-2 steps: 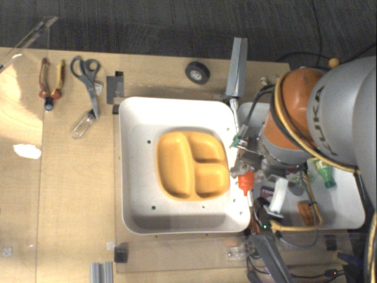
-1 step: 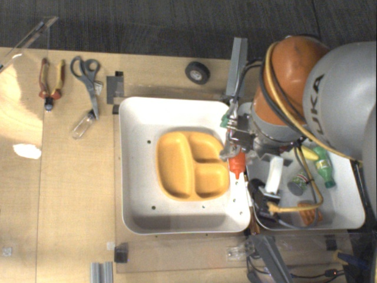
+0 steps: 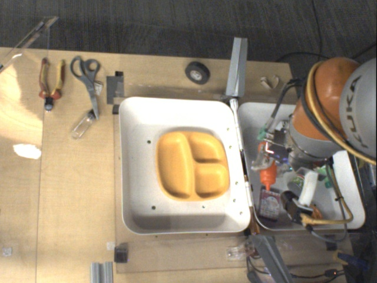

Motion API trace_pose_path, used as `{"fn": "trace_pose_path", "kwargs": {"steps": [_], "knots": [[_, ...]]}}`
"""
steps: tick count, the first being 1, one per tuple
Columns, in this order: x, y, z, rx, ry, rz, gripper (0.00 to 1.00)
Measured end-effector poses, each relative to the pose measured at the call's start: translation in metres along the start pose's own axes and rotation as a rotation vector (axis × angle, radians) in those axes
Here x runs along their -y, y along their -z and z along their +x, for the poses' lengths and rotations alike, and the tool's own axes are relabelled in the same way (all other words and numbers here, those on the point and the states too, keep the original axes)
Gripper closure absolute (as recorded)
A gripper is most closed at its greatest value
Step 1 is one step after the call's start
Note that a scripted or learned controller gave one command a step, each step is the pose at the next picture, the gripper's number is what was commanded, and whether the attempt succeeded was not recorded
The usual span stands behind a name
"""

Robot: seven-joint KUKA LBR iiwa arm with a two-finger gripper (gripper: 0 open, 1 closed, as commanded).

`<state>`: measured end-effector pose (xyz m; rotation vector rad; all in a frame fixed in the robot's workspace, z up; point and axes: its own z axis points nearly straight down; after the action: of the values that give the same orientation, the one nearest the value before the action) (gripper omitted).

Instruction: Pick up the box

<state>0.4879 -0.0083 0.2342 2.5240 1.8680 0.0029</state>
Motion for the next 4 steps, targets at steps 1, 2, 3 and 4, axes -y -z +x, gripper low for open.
{"fn": "trace_pose_path", "kwargs": {"steps": [1,2,3,4], "knots": [[-0.032,0.062,-0.013,-0.001,0.297,-0.003,1.0],[-0.011,0.003,0.021,0.0,0.236,0.001,1.0],[-0.011,-0.048,-0.036,-0.001,0.691,-0.002,1.0],[-0.003,0.001,0.0,-0.001,0.341,-0.003,1.0]]}}
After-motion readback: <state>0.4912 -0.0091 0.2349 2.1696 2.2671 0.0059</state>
